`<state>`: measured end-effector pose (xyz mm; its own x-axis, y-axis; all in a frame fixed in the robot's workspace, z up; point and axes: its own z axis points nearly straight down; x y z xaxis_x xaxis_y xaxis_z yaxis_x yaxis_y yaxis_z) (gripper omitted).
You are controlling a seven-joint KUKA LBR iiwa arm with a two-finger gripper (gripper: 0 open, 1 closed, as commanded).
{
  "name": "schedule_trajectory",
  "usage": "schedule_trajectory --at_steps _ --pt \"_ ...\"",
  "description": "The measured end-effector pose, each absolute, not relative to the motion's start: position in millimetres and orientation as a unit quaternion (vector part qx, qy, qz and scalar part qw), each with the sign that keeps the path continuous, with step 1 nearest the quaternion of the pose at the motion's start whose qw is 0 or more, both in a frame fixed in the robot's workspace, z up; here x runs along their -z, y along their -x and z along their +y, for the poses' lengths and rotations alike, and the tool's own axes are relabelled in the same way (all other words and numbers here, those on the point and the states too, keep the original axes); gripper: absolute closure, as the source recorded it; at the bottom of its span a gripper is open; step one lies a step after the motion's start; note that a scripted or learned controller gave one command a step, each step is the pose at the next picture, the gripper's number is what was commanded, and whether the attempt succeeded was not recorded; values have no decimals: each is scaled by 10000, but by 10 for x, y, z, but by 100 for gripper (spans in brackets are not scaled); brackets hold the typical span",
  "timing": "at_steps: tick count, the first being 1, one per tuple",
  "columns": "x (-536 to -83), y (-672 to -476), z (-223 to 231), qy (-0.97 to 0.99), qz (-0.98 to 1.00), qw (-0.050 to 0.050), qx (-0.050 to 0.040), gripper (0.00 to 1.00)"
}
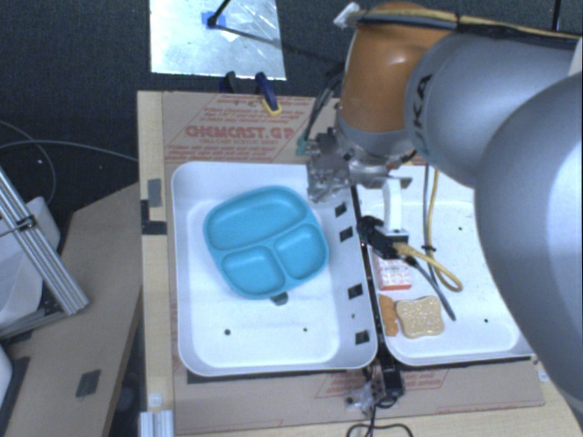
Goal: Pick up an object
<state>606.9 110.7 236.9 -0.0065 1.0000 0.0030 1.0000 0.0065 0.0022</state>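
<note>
A blue divided plate (264, 242) lies flat in the left bin (273, 340). Its upper right rim sits just beside the hand (321, 185); I cannot tell whether the hand is apart or together. The plate's wide, shallow rim could slip from a pinch. A toast slice (420, 317) lies well apart in the right bin (478, 312).

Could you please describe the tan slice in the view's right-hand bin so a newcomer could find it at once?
Of the two white bins, take the right-hand bin in the camera view. Near its front left corner lies the tan slice, like toast. It is broad and speckled, unlike the narrow orange piece beside it and the red-and-white packet behind it.
</note>
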Motion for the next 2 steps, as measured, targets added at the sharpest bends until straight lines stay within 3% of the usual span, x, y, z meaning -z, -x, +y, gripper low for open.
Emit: schedule_trajectory --at_steps 1,2 --pt "-1876 -5888 1494 7048 -7095 12 -5 100" --pt "-3478 -6436 2068 7037 -7104 -51 105 100"
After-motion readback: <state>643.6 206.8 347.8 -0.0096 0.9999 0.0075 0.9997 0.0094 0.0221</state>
